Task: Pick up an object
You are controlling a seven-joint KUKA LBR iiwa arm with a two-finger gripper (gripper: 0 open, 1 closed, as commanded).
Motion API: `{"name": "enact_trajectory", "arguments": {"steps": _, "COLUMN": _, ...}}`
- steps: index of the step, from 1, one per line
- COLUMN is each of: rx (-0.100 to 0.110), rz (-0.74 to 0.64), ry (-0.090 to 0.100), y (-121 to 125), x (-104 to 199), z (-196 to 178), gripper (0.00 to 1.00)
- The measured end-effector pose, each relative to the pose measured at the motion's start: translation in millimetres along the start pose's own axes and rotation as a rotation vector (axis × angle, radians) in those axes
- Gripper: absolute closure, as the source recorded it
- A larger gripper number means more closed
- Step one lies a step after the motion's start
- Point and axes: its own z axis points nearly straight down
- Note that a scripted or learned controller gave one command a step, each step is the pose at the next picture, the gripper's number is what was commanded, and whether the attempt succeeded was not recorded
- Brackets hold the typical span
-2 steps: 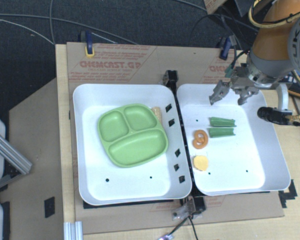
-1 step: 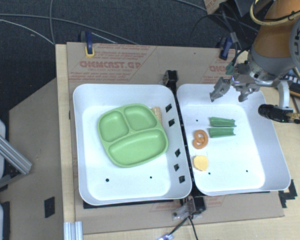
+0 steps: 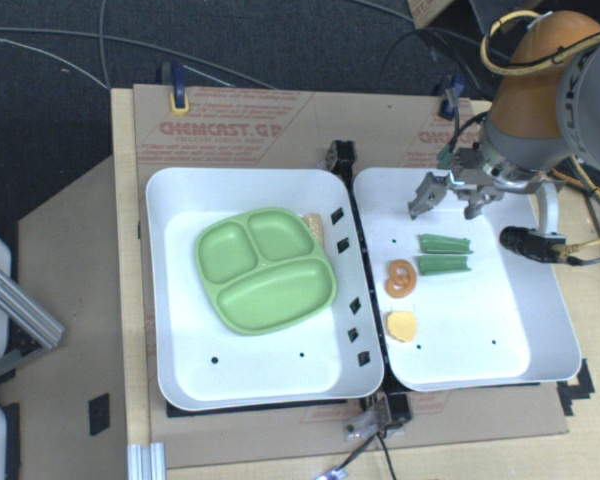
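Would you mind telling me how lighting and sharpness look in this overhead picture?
Camera view: even, bright lighting; the two white plastic bins look nearly washed out; soft shadow beneath the green three-compartment plastic tray; the two-finger end effector appears slightly soft; the small food pieces stay readable.

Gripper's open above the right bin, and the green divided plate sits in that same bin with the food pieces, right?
Not quite. The camera view shows the green divided plate in the left bin, apart from the food pieces. The gripper is open above the right bin, as you said.
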Motion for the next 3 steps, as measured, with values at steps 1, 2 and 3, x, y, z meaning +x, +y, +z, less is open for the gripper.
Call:
{"name": "enact_trajectory", "arguments": {"steps": 1, "rx": 0.001, "rz": 0.000, "ry": 0.000, "y": 6, "x": -1, "z": 61, "gripper": 0.00}}
{"name": "enact_trajectory", "arguments": {"steps": 2, "rx": -0.006, "rz": -0.001, "ry": -0.002, "y": 7, "x": 0, "z": 93, "gripper": 0.00}}
{"name": "enact_trajectory", "arguments": {"steps": 3, "rx": -0.010, "rz": 0.000, "ry": -0.002, "y": 8, "x": 0, "z": 80, "gripper": 1.00}}
